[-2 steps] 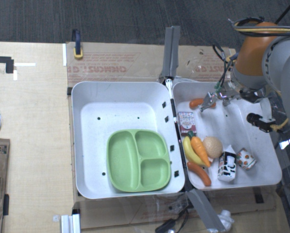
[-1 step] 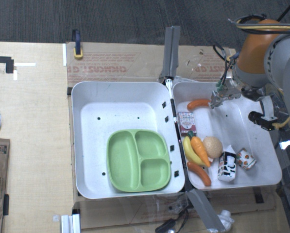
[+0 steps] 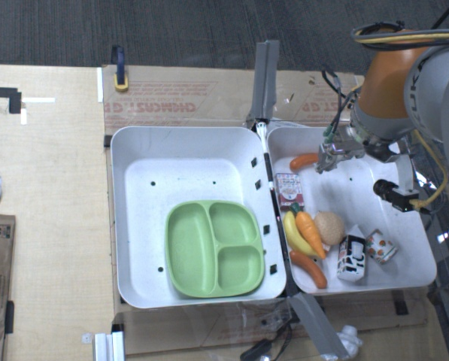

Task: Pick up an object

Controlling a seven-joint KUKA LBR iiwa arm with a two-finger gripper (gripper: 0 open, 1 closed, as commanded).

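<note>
Camera view, from above, catalogued both bins. Left bin [image 3: 134, 201]: one green divided plate [image 3: 213, 248]. Right bin [image 3: 412, 269]: an orange sausage [image 3: 304, 160] at the far left corner; a small red-and-white packet [image 3: 289, 189], its print too small to read; a banana [image 3: 292, 233], a carrot [image 3: 310, 233] and a round tan bun [image 3: 329, 226] bunched together at the left side; a second orange sausage [image 3: 309, 269] near the front; a black-and-white carton [image 3: 352, 257] with large letters I could not make out; a small patterned carton [image 3: 380, 247] beside it.

The gripper [image 3: 331, 156] hung just right of the far sausage; whether it stood wide or narrow could not be told, and nothing showed held in it. Step judged: approach, nothing lifted yet. Next move would call for centring over that sausage and closing across its narrow width. Cardboard [image 3: 164, 100] beyond the bins bore mirrored red lettering, not legible.
</note>
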